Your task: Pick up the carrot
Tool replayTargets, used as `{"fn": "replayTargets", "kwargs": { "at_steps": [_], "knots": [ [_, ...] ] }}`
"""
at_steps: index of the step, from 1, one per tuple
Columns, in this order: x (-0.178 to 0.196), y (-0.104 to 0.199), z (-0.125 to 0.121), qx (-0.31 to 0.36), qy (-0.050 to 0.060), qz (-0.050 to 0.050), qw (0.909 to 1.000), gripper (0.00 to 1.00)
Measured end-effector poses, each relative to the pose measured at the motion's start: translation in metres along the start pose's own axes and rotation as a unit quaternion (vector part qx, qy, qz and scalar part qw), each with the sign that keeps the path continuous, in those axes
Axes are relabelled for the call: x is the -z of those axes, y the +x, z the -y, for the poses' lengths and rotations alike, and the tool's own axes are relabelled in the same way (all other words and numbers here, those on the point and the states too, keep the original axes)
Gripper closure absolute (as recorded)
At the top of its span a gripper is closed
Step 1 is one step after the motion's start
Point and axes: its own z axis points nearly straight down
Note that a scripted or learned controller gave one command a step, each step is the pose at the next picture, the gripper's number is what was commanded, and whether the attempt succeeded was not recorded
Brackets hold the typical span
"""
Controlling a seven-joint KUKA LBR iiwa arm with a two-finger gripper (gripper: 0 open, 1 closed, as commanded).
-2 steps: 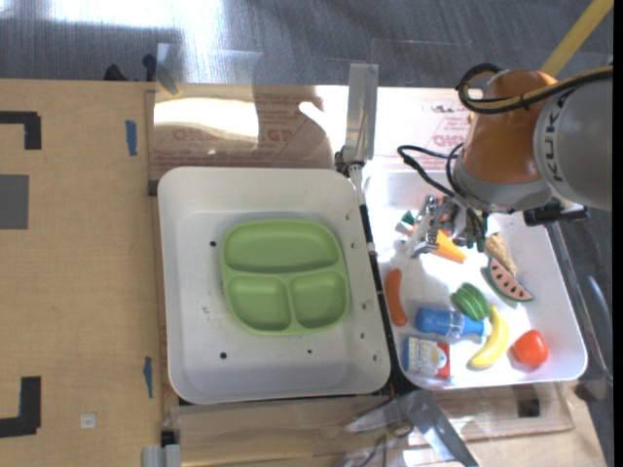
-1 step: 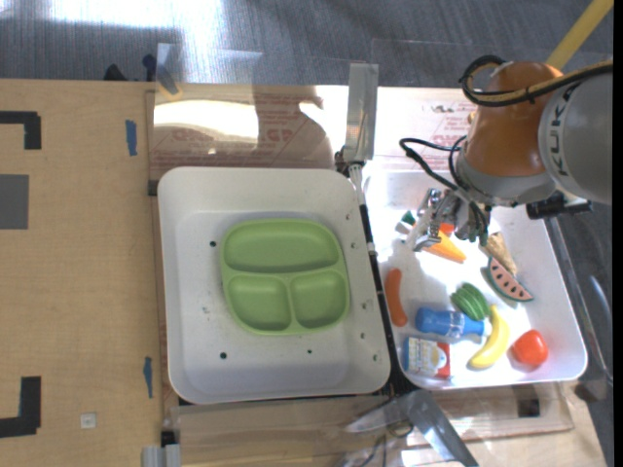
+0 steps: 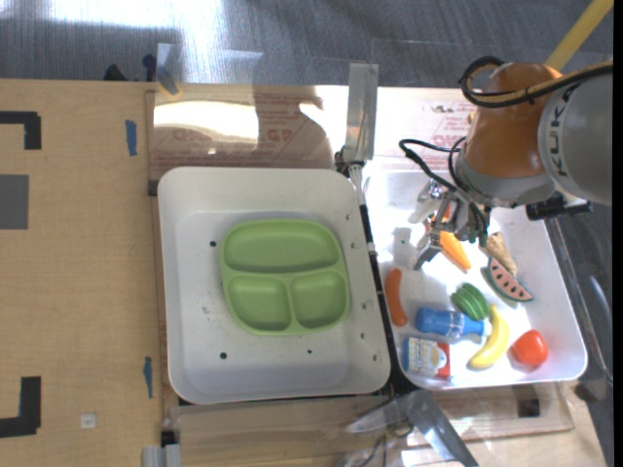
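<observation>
Watermelon slice [image 3: 510, 280] and green vegetable [image 3: 472, 300] crowd the carrot [image 3: 454, 250].

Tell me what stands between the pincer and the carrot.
Nothing visible does. The pincer is right at the carrot in the right bin. The watermelon slice and green vegetable lie beside it, apart.

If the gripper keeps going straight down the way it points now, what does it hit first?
Most likely the carrot, which lies right at the gripper, in the right bin. Depth is hard to judge from above, so contact may already exist. The watermelon slice sits off to the side.
</observation>
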Motion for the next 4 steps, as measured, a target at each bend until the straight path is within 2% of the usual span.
{"fn": "replayTargets", "kwargs": {
  "at_steps": [1,2,3,4],
  "knots": [
    [-0.012,0.031,0.027,-0.068,0.0,-0.005,0.9977,0.0],
    [0.002,0.027,0.025,-0.067,-0.001,0.001,0.9977,1.0],
    [0.089,0.093,-0.032,-0.091,-0.001,-0.004,0.9958,1.0],
    [0.23,0.046,0.018,-0.037,0.001,-0.001,0.9993,1.0]
  ]
}}
